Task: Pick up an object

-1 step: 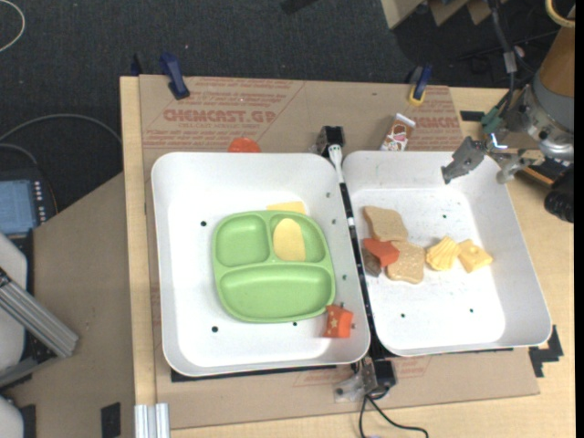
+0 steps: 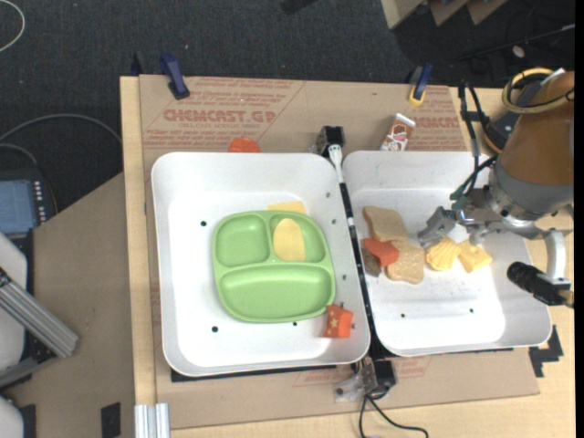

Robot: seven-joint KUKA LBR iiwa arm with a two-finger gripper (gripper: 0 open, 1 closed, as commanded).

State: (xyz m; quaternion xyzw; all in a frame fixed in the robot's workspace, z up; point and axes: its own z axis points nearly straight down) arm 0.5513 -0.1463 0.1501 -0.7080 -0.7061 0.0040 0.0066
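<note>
Bench with two shallow white bins side by side: left bin (image 2: 173, 245) and right bin (image 2: 438, 331). Left bin holds a green divided tray (image 2: 271, 286) at its centre; a pale yellow oval piece (image 2: 289, 240) lies in the tray's upper right compartment, at about 1 o'clock from the tray's middle. A flat yellow slab (image 2: 286, 208) sits just beyond the tray's top rim at 12 o'clock. A small orange block (image 2: 338, 321) rests at the tray's 5 o'clock corner, touching or just beside its rim. Right bin holds a cluster of toy food in its middle: a tan bread-like slice (image 2: 383, 222) at 11 o'clock of the cluster, a red piece (image 2: 380, 250) beneath it, a tan rounded piece (image 2: 407, 266) at 6 o'clock, a yellow ridged piece (image 2: 443, 255) and a yellow wedge (image 2: 474, 260) at 3 o'clock. The arm (image 2: 538, 153) enters from the right; its gripper (image 2: 449, 226) hangs directly above the yellow ridged piece, at its 12 o'clock, close to it. Gripper state: cannot tell; nothing is visibly clasped in it. A small red-and-white carton (image 2: 398, 133) lies on the board past the right bin's top edge.
</note>
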